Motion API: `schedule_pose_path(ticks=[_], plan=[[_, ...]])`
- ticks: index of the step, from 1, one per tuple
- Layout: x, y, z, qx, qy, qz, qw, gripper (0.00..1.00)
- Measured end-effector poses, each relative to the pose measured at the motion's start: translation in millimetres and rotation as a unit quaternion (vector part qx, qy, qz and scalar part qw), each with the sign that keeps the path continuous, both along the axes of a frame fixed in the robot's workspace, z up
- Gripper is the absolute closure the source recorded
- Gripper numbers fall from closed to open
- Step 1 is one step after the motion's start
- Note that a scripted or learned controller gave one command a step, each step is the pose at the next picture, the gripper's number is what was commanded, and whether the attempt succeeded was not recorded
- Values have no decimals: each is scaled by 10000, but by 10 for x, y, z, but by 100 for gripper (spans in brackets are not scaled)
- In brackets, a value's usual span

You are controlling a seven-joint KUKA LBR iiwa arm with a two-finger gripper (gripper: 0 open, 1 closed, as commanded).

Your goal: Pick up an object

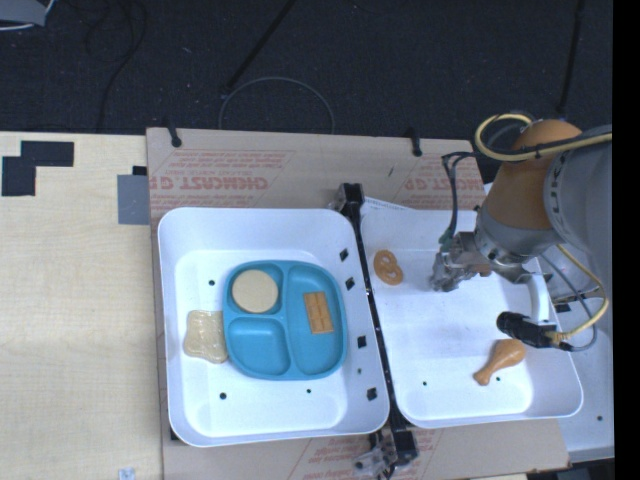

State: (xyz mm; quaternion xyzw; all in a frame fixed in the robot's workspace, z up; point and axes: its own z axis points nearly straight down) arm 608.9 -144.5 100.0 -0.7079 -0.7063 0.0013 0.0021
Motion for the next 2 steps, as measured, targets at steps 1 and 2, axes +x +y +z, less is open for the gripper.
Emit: schedule_pose_path(ticks=[1, 2], plan=[[66, 66, 484, -6, -32, 17, 10000, 100], [96, -27, 1068, -11, -36, 13, 10000, 100]])
